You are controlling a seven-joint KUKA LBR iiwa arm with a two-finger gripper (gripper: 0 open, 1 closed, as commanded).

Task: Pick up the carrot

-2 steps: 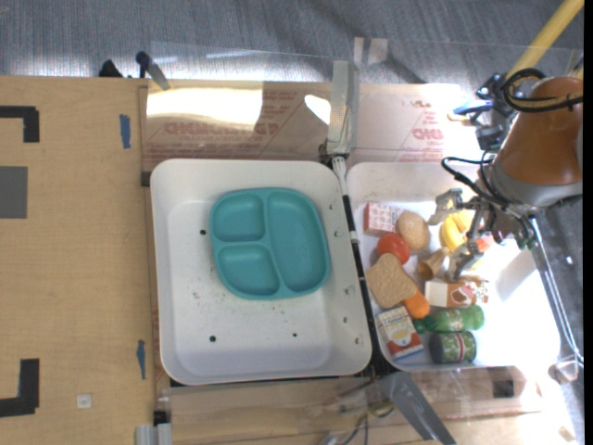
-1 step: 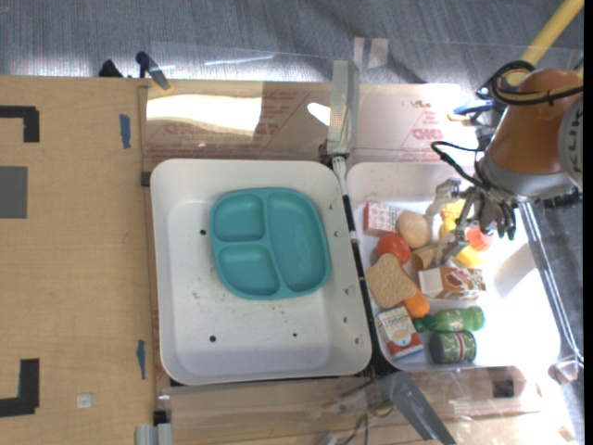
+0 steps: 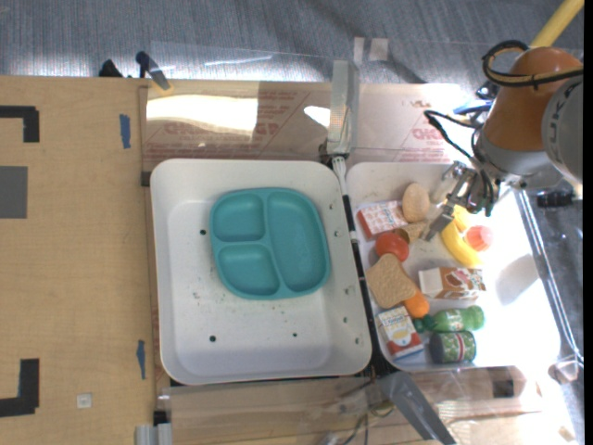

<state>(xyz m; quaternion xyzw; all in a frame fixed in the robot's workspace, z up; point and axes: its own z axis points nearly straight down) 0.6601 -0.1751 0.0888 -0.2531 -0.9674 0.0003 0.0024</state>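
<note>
The pincer (image 3: 447,213), fingers apart, hovers over the right bin (image 3: 519,286) beside a banana (image 3: 458,241); the carrot (image 3: 417,305) lies apart, nearer the front.

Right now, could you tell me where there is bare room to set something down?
The left bin has bare floor all around the teal plate. The right bin is crowded along its left side, with a free patch by its right wall.

Teal divided plate (image 3: 270,243) in white left bin (image 3: 176,276); right bin (image 3: 519,313) — orange carrot (image 3: 416,305), yellow banana (image 3: 457,241), red tomato (image 3: 393,246), green bottle (image 3: 456,321).
</note>
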